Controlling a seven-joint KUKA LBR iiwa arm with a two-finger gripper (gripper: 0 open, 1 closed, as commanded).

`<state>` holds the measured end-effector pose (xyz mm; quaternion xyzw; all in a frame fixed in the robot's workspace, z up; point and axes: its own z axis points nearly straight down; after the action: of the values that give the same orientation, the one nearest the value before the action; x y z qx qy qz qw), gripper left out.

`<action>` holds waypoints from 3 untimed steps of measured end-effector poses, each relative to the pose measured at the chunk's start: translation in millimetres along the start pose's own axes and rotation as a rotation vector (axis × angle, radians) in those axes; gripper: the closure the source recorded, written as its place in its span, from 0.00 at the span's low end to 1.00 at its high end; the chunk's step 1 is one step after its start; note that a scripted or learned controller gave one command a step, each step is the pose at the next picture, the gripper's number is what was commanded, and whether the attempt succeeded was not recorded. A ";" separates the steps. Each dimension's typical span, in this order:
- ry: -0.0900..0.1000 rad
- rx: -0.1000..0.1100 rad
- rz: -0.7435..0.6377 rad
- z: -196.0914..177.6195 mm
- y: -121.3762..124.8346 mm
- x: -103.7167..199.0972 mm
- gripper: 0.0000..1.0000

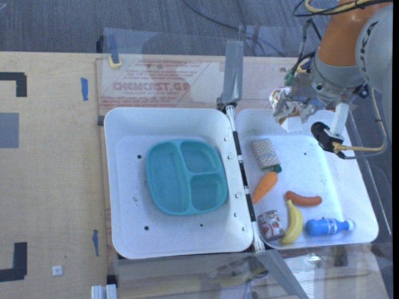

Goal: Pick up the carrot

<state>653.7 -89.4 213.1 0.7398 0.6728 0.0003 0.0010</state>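
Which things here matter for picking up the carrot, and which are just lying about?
For the job:
carrot, by the right bin's left wall
tool, above that bin's far edge

Lying about:
sponge
sausage
banana
blue bottle
can
teal tray, in the left bin

two bins [124, 129], one tray [187, 176], six items [265, 185]

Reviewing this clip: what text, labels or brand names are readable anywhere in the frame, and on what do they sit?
"CHEMCAST GP", faint red print, partly blurred: on the clear sheet behind the left bin.
Smaller print lines above and below it: too blurred to read.
Label on the small can: too small to read.
Label on the blue bottle: too small to read.
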 end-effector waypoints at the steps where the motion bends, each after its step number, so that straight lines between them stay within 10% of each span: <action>1: -0.001 0.015 0.055 96.9 5.7 -5.5 1.00; 2: 0.000 -0.001 -0.300 27.1 12.4 14.7 1.00; 3: 0.000 0.002 -0.066 28.0 7.2 60.9 1.00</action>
<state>666.7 -29.5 185.1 0.7171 0.6969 -0.0003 0.0002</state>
